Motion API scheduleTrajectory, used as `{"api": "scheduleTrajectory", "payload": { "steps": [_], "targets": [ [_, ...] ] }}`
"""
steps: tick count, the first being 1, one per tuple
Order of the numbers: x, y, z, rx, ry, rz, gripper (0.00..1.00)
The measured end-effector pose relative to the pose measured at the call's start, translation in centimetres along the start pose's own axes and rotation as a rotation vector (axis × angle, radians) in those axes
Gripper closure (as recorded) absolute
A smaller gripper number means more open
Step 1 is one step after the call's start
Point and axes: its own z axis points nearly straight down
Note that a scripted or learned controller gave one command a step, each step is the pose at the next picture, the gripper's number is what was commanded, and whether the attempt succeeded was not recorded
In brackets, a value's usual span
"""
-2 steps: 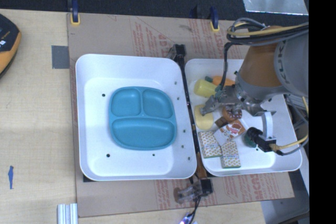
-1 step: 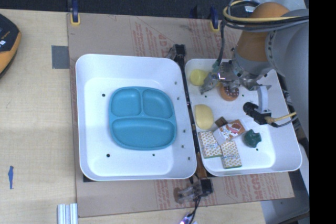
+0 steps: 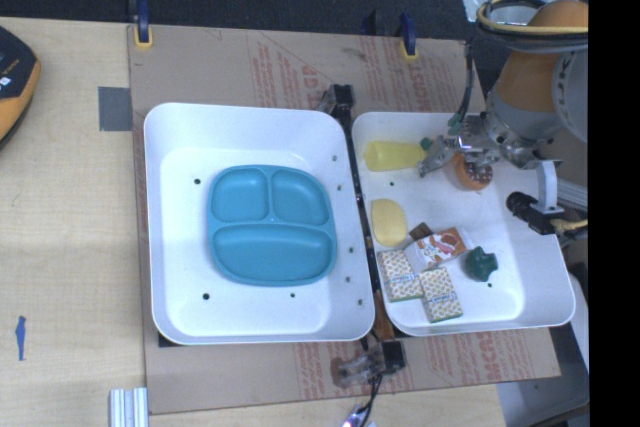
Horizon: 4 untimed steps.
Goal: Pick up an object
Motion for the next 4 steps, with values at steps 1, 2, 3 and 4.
{"api": "scheduleTrajectory", "payload": {
  "steps": [1, 2, 3, 4],
  "targets": [
    [1.7, 1.4, 2.0, 0.036, 0.005, 0.002, 0.0],
    [-4.3, 2.3, -6.2, -0.006, -0.003, 0.0, 0.0],
    [-1.0, -5.4, 2.1, 0.008, 0.005, -0.004, 0.0],
    [3.4, 2.0, 2.1, 0.023, 0.005, -0.012, 0.0]
  ]
}}
